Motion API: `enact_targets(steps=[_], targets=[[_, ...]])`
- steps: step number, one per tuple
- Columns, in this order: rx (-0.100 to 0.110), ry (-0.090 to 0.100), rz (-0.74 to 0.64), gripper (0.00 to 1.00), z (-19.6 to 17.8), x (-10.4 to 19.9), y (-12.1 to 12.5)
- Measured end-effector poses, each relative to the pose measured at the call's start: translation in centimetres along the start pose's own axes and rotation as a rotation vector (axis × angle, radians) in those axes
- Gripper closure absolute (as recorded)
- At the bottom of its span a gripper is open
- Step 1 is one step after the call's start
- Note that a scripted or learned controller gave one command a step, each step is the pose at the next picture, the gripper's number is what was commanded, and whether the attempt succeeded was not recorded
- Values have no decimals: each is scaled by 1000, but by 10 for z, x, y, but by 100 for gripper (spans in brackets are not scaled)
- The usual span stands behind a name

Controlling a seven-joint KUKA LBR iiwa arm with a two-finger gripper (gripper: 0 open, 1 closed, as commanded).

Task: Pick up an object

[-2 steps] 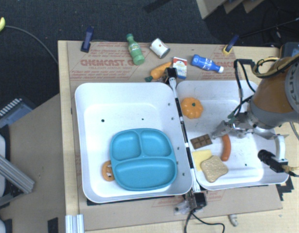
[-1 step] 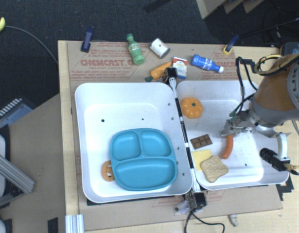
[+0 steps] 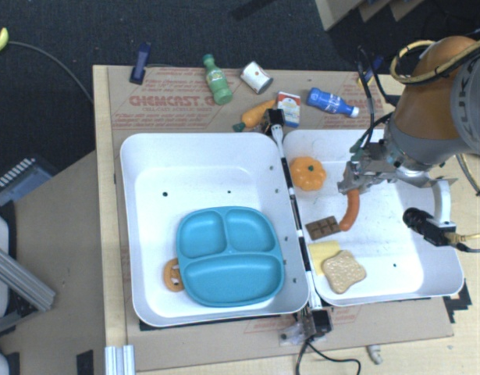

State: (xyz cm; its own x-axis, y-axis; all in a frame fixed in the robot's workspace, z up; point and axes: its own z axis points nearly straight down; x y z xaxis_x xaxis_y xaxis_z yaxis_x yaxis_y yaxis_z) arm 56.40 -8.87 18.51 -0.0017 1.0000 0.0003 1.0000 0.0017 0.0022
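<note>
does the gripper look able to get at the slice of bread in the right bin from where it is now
Probably yes. The slice of bread lies uncovered at the near end of the right bin, one corner overlapping a yellow cheese slice. The gripper hangs above the same bin by the sausage, with nothing standing between them.

On the tabletop (image 3: 185, 100) behind the bins lie a green bottle (image 3: 218, 80), a small white can (image 3: 256, 76), a blue bottle (image 3: 332, 102), a dark blue marker (image 3: 140, 63), a carrot (image 3: 257, 116) and a little carton (image 3: 288, 108). A yellow cable (image 3: 44, 57) trails across the dark floor (image 3: 60, 14) at the left. Grey metal rails (image 3: 17, 276) stand at the lower left.
</note>
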Motion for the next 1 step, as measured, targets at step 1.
enact_targets(steps=[1], targets=[[4, 1, 1, 100, -64, 60, -60]])
